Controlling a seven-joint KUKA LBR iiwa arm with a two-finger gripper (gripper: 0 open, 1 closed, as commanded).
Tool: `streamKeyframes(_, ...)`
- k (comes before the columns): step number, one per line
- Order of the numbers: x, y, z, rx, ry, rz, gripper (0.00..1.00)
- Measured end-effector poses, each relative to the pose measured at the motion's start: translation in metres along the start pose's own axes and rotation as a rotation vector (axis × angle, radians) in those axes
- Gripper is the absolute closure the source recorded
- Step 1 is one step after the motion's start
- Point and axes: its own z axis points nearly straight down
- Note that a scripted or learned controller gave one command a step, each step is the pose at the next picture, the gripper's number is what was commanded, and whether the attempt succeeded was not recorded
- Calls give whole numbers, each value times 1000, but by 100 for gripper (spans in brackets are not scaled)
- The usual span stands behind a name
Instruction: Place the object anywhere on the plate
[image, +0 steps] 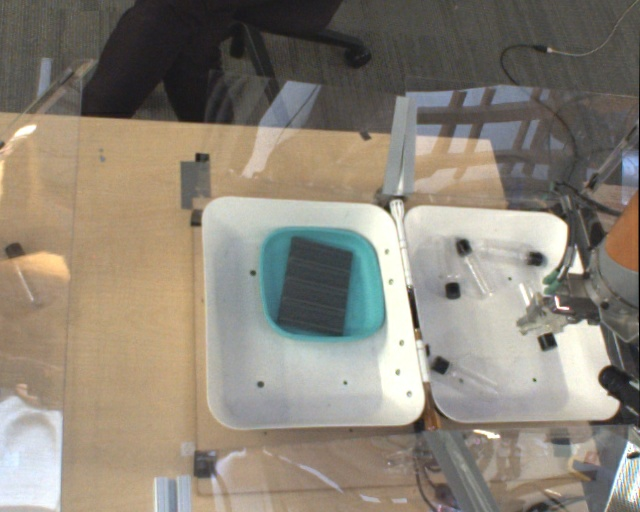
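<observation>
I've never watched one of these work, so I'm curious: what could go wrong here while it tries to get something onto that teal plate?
The clear tubes with black caps in the right bin are thin and see-through, so the gripper might miss or drop one.

The teal plate in the left bin already carries a dark ridged block, so a round tube laid there could roll off.

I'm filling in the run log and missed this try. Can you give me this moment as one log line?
dark ridged block lying on teal plate | plate in left bin | gripper over right bin, near clear tubes

dark block (316, 287) covering plate (372, 300), rim margins free
</observation>
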Motion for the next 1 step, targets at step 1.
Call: streamKeyframes(1,0,0,0,0,0,0,0)
